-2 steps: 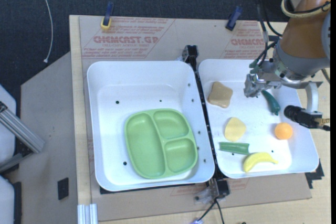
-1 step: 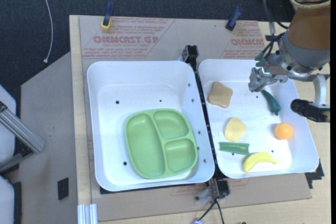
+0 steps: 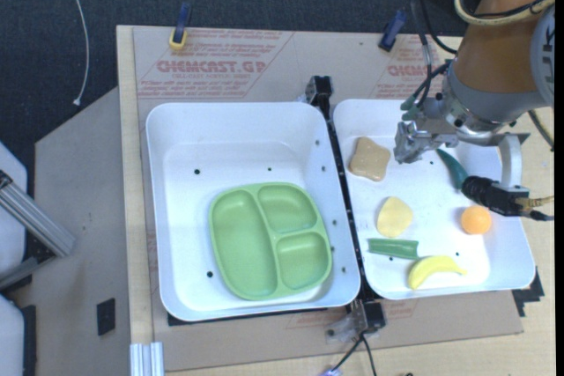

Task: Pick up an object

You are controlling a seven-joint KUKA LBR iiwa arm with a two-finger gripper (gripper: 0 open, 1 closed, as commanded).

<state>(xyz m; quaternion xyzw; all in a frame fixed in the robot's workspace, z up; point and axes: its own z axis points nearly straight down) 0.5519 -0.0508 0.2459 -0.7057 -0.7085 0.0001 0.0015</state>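
The right bin (image 3: 520, 264) holds several toy foods: a tan bread slice (image 3: 369, 159), a pale yellow chip-like piece (image 3: 395, 216), a green bean pod (image 3: 393, 248), a yellow banana (image 3: 434, 270) and an orange ball (image 3: 476, 220). A teal piece (image 3: 453, 169) lies partly under the arm. My gripper (image 3: 408, 142) hangs over the bin's back part, just right of the bread slice, with nothing seen between its fingers.
The left bin (image 3: 167, 189) holds a green divided plate (image 3: 269, 238). Black clips (image 3: 318, 89) sit between the bins at the back and front. The arm's grey and orange body (image 3: 507, 31) covers the right bin's back right corner.
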